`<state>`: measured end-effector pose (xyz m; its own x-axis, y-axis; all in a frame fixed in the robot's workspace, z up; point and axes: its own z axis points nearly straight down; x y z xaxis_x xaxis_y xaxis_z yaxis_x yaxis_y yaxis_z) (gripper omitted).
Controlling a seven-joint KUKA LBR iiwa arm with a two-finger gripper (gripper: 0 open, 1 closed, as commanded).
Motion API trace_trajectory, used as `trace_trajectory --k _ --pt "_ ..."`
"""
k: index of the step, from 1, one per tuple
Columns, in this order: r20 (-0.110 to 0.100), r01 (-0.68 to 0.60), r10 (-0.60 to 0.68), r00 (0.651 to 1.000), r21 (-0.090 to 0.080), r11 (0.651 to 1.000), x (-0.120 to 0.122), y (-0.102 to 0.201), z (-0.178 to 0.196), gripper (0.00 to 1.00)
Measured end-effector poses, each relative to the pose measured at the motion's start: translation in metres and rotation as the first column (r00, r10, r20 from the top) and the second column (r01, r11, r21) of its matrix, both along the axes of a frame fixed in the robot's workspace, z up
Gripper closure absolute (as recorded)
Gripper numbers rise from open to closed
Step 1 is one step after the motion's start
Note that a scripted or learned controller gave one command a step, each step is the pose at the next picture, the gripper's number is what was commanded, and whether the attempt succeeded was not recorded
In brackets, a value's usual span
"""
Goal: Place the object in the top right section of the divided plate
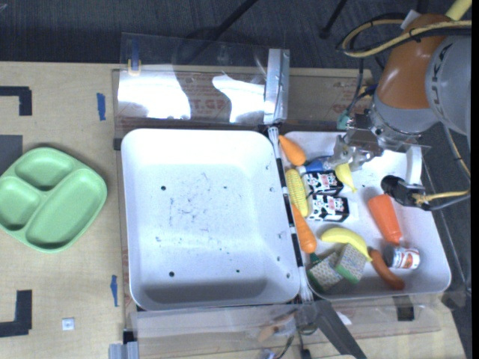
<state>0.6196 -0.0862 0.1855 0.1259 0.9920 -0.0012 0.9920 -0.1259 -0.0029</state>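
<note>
The grey and orange arm reaches over the right bin, its claw low above the toy food at the bin's far end, beside a small yellow piece; how far the claw is open, and whether it holds anything, cannot be told. A banana, two carrots and a corn cob lie in that bin. The green divided plate sits on the table, well apart to the left beyond the left bin.

Wooden tabletop: bears two white bins. Left bin: bare, scuffed floor. Right bin: walls white. Clear plastic sheet: behind left bin, glare-lit. Blue tape marks: near left bin.
</note>
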Motion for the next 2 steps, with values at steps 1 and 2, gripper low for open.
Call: trace_trajectory --k 1,2 --pt "0.004 0.094 -0.094 0.996 0.000 0.996 0.002 -0.004 0.073 1.00" --pt "0.003 0.315 -0.315 0.949 -0.001 0.949 -0.031 -0.022 0.180 1.00"
